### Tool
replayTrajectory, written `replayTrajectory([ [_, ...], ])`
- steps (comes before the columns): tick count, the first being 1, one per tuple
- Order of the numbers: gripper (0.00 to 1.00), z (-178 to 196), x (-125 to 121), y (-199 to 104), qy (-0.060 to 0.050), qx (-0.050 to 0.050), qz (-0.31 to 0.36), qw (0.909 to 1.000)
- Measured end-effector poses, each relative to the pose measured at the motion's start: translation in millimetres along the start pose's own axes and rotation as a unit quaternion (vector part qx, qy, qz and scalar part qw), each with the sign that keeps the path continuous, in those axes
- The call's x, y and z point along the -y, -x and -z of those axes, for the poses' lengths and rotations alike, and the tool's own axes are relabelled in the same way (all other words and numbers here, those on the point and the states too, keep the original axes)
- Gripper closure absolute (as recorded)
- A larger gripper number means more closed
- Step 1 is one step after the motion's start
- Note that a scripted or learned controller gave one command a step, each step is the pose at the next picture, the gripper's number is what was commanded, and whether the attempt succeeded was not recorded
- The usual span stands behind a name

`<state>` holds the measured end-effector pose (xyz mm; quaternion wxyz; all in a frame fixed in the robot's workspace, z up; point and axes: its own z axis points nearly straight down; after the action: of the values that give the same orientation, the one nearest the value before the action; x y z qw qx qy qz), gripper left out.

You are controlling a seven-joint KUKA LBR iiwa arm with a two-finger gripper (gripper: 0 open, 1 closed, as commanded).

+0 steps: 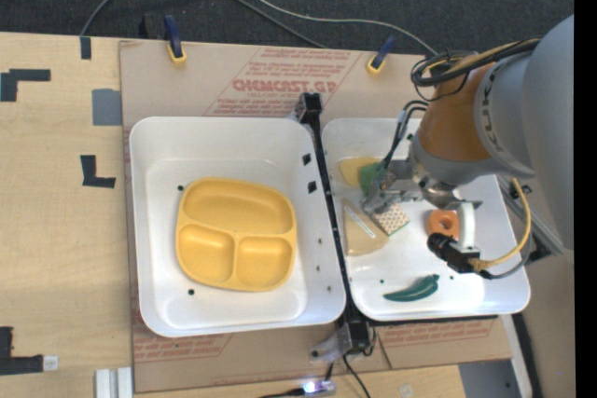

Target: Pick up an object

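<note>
Two shallow white bins sit side by side on the counter (56, 200), over a sheet of printed cardboard (270, 79) held by two clamps at its far edge. The left bin (149, 154) holds one thing: a yellow plate (237, 233) with three compartments, lying flat near the middle with bare white floor on all sides of it.

The right bin (504, 294) holds several small things. One dark green pepper-shaped piece (411, 290) lies alone near the front wall, well apart from the rest. One pale yellow flat piece (354, 169) lies near the dividing wall, with a small green piece (371, 174) touching it. One clear, glassy piece (362, 230) is hard to make out against the white floor. One small checkered tan piece (393, 219) lies just under the arm's tip. One orange piece (443, 222) sits beside a black fitting, and it cannot be told whether it is a loose object or part of the arm.

The arm (494, 121) covers much of the right bin's far right part. The jaws (381, 199) are low over the cluster by the divider; whether they are released or clenched cannot be told, since the wrist hides them.
</note>
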<state>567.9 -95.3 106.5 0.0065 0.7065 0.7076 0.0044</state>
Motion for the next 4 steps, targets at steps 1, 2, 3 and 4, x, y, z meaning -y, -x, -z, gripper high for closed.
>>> replayTrajectory([
  [1, 1.0, 55, -10, 5, -0.006, -0.001, 0.0, 1.0],
  [2, 1.0, 113, -6, -1, -0.006, -0.001, 0.0, 1.0],
  [3, 1.0, 157, -6, -6, -0.006, -0.001, 0.0, 1.0],
  [4, 1.0, 159, -17, -56, -0.008, -0.002, 0.002, 1.0],
])
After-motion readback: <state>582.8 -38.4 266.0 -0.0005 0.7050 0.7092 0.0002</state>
